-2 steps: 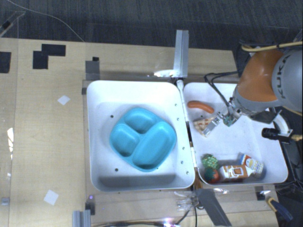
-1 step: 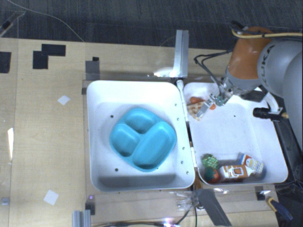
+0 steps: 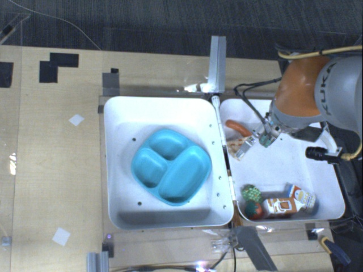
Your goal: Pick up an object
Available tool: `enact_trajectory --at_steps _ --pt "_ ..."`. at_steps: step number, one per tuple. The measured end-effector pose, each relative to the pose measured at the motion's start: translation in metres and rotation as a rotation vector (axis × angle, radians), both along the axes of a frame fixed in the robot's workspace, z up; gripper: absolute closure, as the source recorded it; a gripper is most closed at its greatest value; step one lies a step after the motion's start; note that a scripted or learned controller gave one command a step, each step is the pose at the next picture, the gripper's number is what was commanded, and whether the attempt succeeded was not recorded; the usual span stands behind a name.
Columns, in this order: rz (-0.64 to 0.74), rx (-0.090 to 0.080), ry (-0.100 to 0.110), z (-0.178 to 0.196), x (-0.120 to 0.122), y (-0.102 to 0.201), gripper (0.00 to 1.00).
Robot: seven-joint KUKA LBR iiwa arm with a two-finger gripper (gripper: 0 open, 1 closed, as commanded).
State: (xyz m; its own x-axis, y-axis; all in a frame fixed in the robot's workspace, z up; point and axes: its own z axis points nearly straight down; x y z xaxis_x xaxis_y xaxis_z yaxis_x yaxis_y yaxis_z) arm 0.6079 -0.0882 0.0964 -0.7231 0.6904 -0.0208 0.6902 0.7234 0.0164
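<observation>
In the right bin (image 3: 323, 177), my gripper (image 3: 245, 147) reaches down to the left part of the floor, close to the divider. An orange-red sausage (image 3: 237, 127) lies just above it, apart from it. A small tan item (image 3: 234, 147) sits right at the gripper's tip, partly hidden, and whether it is held is unclear. Along the bin's front wall lie a green leafy piece (image 3: 251, 193), a red round piece (image 3: 254, 209) and an orange-and-white carton (image 3: 286, 204) on its side.
The left bin (image 3: 119, 152) holds a blue divided plate (image 3: 171, 166) at its middle. A metal post (image 3: 217, 64) stands behind the divider between the bins. The grey arm with its orange band (image 3: 303, 86) covers the right bin's back right corner.
</observation>
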Motion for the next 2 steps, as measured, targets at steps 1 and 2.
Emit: enact_trajectory --at_steps 1,2 --pt "0.015 0.001 0.002 0.000 0.042 -0.008 0.00" --pt "-0.084 0.002 -0.001 0.000 0.029 -0.004 0.00"
